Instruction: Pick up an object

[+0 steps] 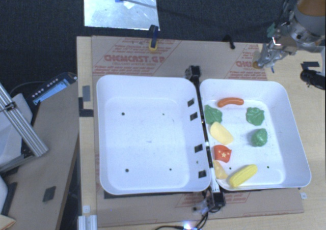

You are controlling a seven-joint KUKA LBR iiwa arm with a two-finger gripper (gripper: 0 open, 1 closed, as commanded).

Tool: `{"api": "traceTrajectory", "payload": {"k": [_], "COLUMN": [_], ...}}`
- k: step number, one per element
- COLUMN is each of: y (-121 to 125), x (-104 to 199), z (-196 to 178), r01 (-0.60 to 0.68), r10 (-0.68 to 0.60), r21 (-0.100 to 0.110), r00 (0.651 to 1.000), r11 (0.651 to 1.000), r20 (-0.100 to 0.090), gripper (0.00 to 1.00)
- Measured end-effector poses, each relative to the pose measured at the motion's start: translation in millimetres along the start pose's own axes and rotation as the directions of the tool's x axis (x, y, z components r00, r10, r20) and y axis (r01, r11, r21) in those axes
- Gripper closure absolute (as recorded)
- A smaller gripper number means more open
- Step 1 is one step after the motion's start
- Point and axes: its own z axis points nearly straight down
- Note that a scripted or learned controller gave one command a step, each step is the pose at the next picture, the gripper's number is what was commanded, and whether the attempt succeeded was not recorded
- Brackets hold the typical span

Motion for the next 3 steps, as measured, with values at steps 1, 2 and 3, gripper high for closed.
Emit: {"api": "traceTrajectory", "payload": {"k": [1, 2, 3], "y": [0, 1, 1], "x": [-19, -23, -14], "z": [-62, -162, -198], "r01": [0.0, 0.005, 0.005], "r10": [0.0, -0.005, -0.005], "r21": [0.0, -0.005, 0.003], "r00": [1.0, 1.0, 1.0], "r11": [1.0, 1.0, 1.0], "r20": [0.0, 0.001, -0.001], "gripper": [1.0, 1.0, 1.0]}}
